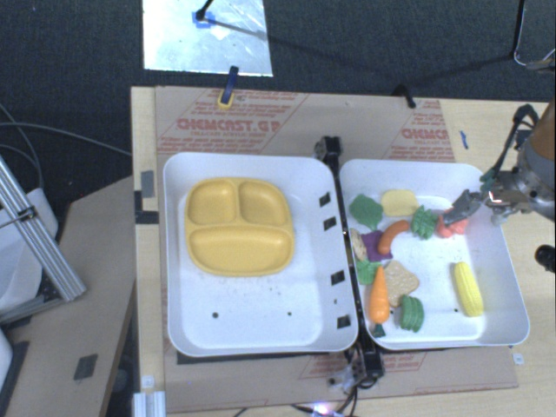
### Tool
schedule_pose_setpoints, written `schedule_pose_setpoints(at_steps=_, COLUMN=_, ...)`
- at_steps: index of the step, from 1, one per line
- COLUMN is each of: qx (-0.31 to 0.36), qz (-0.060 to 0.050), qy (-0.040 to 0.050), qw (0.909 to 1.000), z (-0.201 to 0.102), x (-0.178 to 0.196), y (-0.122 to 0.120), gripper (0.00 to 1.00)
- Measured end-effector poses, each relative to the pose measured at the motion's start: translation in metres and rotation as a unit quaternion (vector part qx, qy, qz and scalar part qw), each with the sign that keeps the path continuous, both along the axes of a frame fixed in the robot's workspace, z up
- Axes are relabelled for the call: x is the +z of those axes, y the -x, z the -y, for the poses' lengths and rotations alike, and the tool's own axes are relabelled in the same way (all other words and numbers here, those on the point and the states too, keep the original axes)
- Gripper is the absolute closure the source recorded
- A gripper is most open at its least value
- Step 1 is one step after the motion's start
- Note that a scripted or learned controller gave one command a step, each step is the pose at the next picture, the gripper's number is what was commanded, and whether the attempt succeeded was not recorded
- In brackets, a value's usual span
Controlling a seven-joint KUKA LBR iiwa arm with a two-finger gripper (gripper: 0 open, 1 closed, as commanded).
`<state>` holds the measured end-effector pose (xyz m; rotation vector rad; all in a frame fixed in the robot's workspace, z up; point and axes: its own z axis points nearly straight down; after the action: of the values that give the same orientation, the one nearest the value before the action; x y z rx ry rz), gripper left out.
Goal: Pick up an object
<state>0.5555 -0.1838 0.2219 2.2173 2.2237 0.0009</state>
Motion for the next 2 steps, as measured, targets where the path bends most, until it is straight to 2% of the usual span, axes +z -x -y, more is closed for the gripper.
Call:
schedule_pose_setpoints(at_steps=1, qx=0.002, qz=0.000, qy=-0.0014, qw=1.0000, z=-0.044, x=0.028, y=0.046, gripper=0.00)
schedule_pose_setpoints(at_steps=2, qx=0.000, qz=-0.004, qy=-0.0019, qw=1.0000, z=-0.073, x=-0.058, y=0.070, gripper=0.00)
